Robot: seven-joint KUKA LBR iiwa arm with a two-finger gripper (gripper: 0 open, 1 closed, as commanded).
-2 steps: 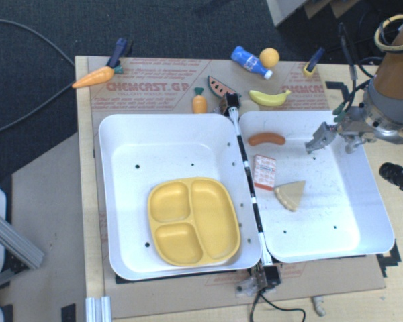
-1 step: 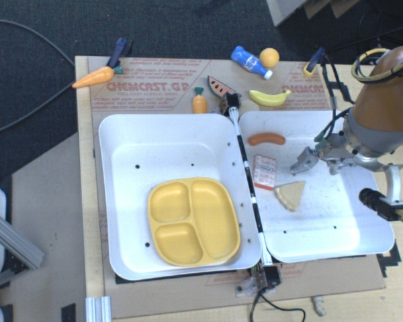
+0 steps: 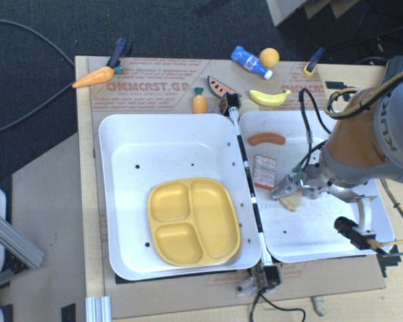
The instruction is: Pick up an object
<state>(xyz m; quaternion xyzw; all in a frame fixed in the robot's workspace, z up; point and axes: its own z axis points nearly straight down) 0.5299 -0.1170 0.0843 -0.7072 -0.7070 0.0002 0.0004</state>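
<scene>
In the right bin (image 3: 322, 247) lie a brown sausage (image 3: 266, 139), a red and white packet (image 3: 264, 170) and a small tan piece (image 3: 292, 201). My gripper (image 3: 284, 190) hangs low over the bin's left half, just below the packet and right at the upper left edge of the tan piece. The wrist hides part of that piece. The grey arm with its orange band (image 3: 354, 136) reaches in from the right.
A yellow divided plate (image 3: 193, 220) lies in the left bin (image 3: 127, 146). Behind the bins on the bench are a banana (image 3: 269, 98), a blue bottle (image 3: 250, 61), an orange (image 3: 269, 57), a watermelon slice (image 3: 218, 86) and two carrots (image 3: 93, 78). Cables cross the right bin's far right side.
</scene>
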